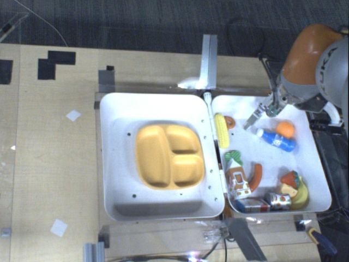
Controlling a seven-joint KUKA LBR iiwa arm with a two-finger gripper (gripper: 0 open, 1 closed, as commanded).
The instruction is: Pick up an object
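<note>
Nearest the lens, along the right bin's [322, 201] front wall: two small cans [264, 203], banana [300, 194] and strawberry [289, 179]; behind them carton [237, 179], sausage [254, 174], corn cob [221, 130], blue bottle [277, 140], orange [284, 129]. Gripper [260, 113] poised just above the bin's far floor, beside the bottle's cap, spread and gripping nothing. Judged approach step, nothing yet picked; next calls for lowering squarely over bottle or orange, then closing.

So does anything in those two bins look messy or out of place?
Nothing looks spilled or broken. The right bin is simply a jumble: corn cob along its left wall, blue bottle lying on its side, cans tipped over. The yellow tray sits neatly in the left bin.
</note>
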